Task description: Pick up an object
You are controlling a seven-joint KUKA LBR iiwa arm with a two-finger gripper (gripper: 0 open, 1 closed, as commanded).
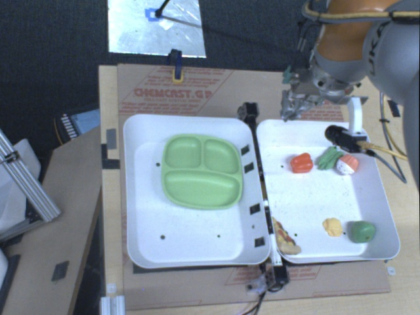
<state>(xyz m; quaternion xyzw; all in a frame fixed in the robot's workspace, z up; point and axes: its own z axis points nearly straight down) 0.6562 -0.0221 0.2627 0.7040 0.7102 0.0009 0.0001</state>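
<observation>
While the gripper hangs over the far corner of the right bin, hard by the divider between the two bins, the pick has not yet been made: every thing in view lies on a bin floor. Whether the fingers are apart or together I cannot tell at this slant, though nothing shows between them. From them the candidates spread toward the camera and away from the divider. Nearest is a red-orange toy, then a green leafy piece just beyond it, touching or nearly touching a white-and-red ball. Well apart from the fingers, at the bin's near side, sit a yellow lump and, just beside it, a green rounded toy. A brownish scrap is tucked against the divider at the near corner. Across the divider, the left bin holds a green divided plate. As I judge it, the whole of the work is left: choosing a target, coming over it, descending, closing and lifting. The red-orange toy looks the likeliest choice, being closest and standing free of its neighbours; the paired pieces could be nudged together in a grab.
</observation>
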